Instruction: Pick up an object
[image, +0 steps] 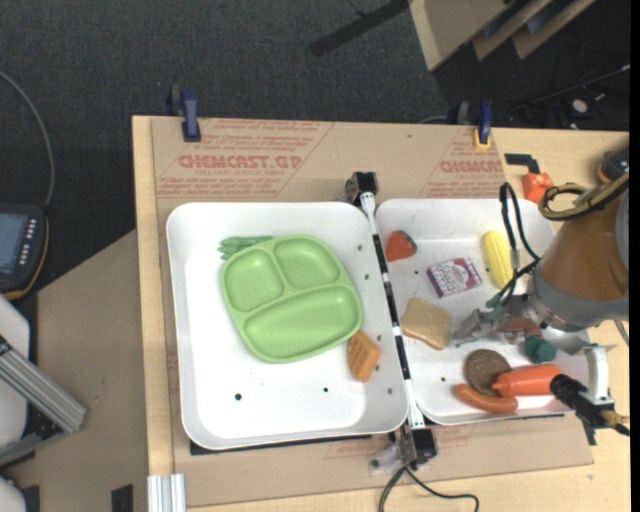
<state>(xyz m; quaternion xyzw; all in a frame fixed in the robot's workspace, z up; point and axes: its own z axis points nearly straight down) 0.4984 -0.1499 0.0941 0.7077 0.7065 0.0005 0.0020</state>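
The gripper is down inside the right white bin, its metal fingers pointing left out of the grey and orange arm. The view is poor just there, but the fingers seem to stand apart with nothing between them, so no object is in hand yet.

Just left of the fingertips lies the tan slice of toy bread, and that looks like the likeliest target. Just nearer the camera sits a brown round cookie-like disc, touching an orange toy carrot and a reddish sausage shape along the bin's near wall. A small teal piece peeks out beside the wrist. Farther back are a purple and white small packet, a yellow toy corn cob and a red toy strawberry.

Across the divider, the left white bin carries a green three-compartment plastic plate and an orange wedge of toy cheese at its right side.

To do this well, the arm should centre the jaws over one item, probably the bread, straddle its narrow sides, drop until the fingers reach the bin floor, then close. The crowded near corner risks a glancing pinch, so a clean approach away from the cookie matters.
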